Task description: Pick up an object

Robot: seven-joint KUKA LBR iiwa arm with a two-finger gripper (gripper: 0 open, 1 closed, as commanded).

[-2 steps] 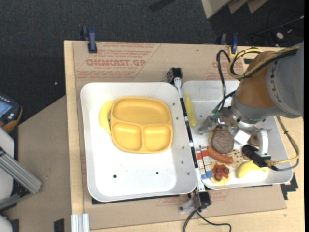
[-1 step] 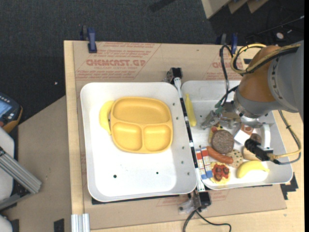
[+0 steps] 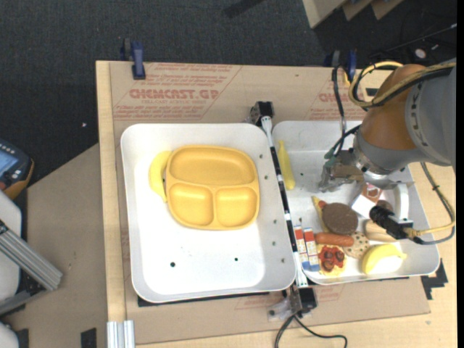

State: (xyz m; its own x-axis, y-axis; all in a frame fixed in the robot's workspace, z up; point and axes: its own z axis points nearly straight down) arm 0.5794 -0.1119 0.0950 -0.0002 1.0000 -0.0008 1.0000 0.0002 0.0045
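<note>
Two white bins sit side by side on the bench (image 3: 217,85). Left bin (image 3: 145,259) carries a yellow divided tray (image 3: 212,187), three compartments, upright, with a yellow round piece (image 3: 156,174) tucked partly beneath its left edge. Right bin (image 3: 308,140) holds a yellow strip (image 3: 285,167) lying along its left wall, plus a cluster of small things in the near half: a brown round piece (image 3: 339,218), a sausage-like piece (image 3: 338,239), a red item (image 3: 332,257), a small printed box (image 3: 307,248) and a lemon-like yellow thing (image 3: 382,258). Arm (image 3: 406,114) reaches in from the right, orange band visible above the wrist. Claw (image 3: 335,176) is low inside the right bin, over bare floor just behind the cluster; cannot tell its state. Nothing visibly between its tips.
</note>
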